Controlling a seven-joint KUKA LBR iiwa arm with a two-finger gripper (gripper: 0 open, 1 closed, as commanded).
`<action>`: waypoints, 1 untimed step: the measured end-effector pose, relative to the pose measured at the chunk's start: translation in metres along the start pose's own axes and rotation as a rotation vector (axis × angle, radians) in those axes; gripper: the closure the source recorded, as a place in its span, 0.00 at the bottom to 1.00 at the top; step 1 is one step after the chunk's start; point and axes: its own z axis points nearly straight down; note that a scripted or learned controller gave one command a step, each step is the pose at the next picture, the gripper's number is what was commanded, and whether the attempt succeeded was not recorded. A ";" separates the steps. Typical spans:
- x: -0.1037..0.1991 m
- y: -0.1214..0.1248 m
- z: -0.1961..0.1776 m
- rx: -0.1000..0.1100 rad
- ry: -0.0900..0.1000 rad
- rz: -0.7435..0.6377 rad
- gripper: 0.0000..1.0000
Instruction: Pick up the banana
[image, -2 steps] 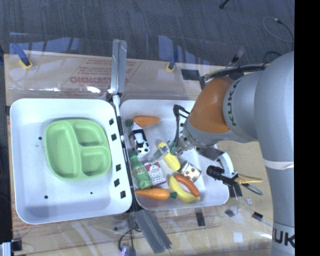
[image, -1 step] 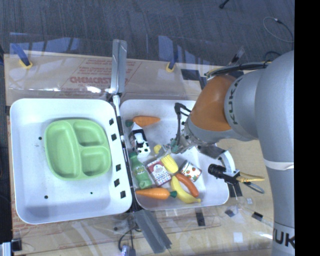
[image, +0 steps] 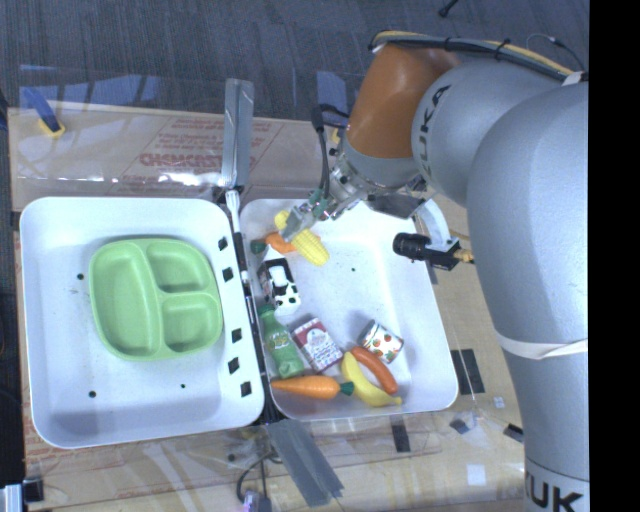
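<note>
We see the end effector (image: 318, 208) low at the right bin's (image: 420, 330) far corner, over a corn cob (image: 308, 246); its grip state we cannot tell. The banana (image: 362, 386) lies at the near edge, beside a carrot (image: 308, 387). We should travel there and align across its curve.

Smooth matt white plastic bins (image: 60, 330), matt green moulded plastic divided plate (image: 155, 297) well left of the gripper (image: 318, 208), glossy yellow plastic banana (image: 365, 385) below it, printed carton (image: 318, 345), brushed grey metal arm (image: 520, 200) with satin orange band (image: 395, 95)
</note>
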 end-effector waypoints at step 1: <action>0.022 0.025 0.001 0.001 -0.001 0.152 1.00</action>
